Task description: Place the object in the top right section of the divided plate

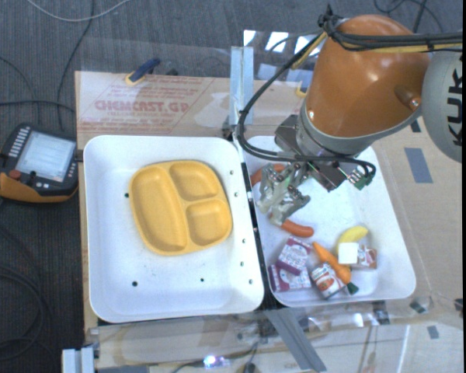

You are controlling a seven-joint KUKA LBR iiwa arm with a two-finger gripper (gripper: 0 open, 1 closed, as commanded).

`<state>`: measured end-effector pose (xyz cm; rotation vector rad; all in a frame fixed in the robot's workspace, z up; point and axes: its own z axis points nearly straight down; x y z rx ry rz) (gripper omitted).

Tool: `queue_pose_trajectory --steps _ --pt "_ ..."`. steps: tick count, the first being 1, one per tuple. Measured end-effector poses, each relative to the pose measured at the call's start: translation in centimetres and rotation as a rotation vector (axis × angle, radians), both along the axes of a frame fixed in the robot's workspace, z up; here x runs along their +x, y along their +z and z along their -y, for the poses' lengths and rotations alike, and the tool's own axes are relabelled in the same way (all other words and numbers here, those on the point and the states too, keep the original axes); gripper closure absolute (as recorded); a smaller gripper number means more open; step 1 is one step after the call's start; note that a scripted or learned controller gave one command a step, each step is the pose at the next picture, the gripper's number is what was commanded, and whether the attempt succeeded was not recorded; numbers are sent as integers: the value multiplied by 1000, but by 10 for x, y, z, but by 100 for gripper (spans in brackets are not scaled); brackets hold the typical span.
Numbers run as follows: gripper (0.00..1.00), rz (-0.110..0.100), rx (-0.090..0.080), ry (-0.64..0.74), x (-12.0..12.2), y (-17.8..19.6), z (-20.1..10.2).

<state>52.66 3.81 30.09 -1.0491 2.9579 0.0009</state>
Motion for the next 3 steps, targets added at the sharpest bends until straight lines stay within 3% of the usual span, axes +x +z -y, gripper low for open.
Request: queue_pose_trajectory --steps 1,2,3 --pt "100 2 2 -89 40 126 -52" --pt "100 -1 1 223 1 58 -70" --pt "100 2 2 312 19 134 -126"
